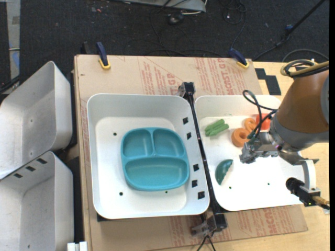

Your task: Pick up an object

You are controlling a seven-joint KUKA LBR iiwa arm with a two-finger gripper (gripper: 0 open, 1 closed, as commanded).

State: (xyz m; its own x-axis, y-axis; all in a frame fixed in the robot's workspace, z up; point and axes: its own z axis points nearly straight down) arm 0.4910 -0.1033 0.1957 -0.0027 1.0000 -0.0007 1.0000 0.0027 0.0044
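The gripper point(250, 155) hangs low in the right bin point(272, 197); how its jaws stand I cannot tell. The teal piece point(223, 170) lies just toward the bin's near left corner from it, long axis slanting toward that corner.

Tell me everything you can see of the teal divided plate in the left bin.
The teal divided plate looks like moulded plastic, a rounded rectangle with three compartments: two small ones on the far side, one wide one nearer the camera. It lies flat and upright on the floor of the left bin, roughly centred, with nothing in its compartments and nothing else touching it.
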